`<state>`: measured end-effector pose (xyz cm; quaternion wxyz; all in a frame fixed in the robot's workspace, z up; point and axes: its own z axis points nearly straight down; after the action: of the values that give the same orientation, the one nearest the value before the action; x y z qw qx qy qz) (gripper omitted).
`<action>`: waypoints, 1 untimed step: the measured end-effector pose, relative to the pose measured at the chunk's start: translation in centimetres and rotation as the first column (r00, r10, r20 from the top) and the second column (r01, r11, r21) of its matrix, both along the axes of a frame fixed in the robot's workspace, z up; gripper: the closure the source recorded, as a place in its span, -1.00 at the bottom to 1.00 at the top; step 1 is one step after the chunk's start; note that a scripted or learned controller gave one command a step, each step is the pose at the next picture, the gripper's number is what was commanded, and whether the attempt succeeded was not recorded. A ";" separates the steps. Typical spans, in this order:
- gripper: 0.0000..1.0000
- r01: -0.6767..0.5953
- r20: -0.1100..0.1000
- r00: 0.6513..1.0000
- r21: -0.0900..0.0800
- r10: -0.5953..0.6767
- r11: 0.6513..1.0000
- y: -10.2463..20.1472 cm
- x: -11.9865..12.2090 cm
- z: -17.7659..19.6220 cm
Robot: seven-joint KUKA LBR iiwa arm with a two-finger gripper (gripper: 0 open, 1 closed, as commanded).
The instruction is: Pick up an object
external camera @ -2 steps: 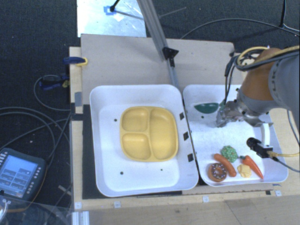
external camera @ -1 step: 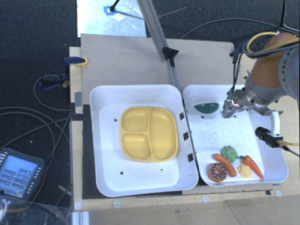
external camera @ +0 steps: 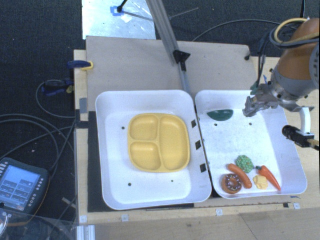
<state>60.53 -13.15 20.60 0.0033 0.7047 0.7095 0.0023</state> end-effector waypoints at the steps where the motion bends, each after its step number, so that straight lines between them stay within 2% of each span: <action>1: 1.00 -0.006 -0.005 1.000 0.004 0.006 1.000 6.4 0.2 0.7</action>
<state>60.73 -6.71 21.30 0.0000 0.7027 0.7115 0.0018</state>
